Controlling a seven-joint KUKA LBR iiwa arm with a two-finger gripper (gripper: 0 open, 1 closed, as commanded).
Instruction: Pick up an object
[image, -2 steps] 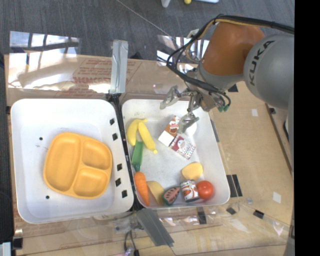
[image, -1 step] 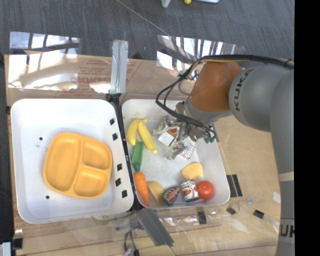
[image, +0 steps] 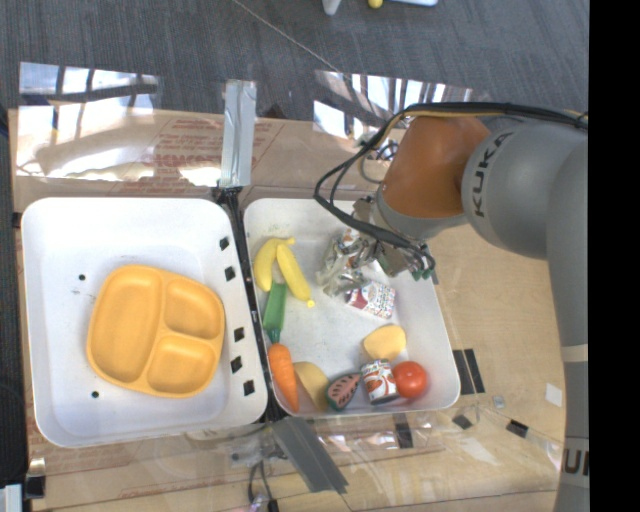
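The arm is reaching into the right bin (image: 440, 330); its pincer (image: 362, 262) is sitting over a crinkled wrapper (image: 368, 293), grip impossible to tell. Nothing is looking lifted, so the pick remains undone.

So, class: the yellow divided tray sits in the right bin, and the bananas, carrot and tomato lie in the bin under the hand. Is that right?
Not quite: the camera view shows the yellow divided tray in the left bin. The bananas, carrot and tomato do lie in the bin under the hand.
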